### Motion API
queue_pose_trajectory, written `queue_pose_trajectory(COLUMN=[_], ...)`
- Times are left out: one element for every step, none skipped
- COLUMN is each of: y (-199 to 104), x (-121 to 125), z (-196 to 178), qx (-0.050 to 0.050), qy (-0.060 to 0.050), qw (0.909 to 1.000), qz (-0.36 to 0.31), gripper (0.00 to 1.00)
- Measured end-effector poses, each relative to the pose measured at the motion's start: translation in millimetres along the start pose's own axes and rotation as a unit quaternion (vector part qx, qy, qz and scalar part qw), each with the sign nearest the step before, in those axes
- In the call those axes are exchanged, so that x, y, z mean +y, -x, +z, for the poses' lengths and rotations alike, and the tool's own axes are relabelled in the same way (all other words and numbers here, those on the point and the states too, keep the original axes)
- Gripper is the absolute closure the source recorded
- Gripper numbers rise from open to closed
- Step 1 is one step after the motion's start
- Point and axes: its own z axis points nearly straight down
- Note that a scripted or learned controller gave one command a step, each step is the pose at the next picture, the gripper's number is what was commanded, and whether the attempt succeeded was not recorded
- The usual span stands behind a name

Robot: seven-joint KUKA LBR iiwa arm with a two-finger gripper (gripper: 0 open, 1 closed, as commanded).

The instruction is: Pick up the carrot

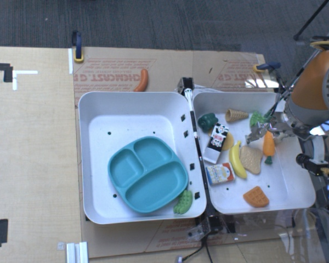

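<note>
The carrot (268, 144) is orange with a green tip. It lies in the right bin (296, 193), just right of a slice of bread (251, 160). My gripper (268, 132) is over the carrot's upper end, reaching in from the right. Its fingers (255, 135) stand apart on either side of that end, wider than the carrot, so the gripper is open. I cannot tell whether the carrot rests on the bin floor or is slightly raised.
The right bin also holds a banana (237, 160), a milk carton (217, 139), a small box (220, 173), an ice cream cone (236, 114), green vegetables (208, 120) and an orange wedge (256, 197). In the left bin (93, 147) sit a teal divided plate (148, 174) and a pickle (183, 201). A sausage (142, 80) lies on the cardboard behind.
</note>
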Motion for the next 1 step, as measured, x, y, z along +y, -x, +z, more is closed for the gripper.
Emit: queue_pose_trajectory(y=[0.5], x=[0.4], z=[-9.2], qx=[-0.001], qy=[0.001], qw=[1.0000], qz=[0.000], gripper=[1.00])
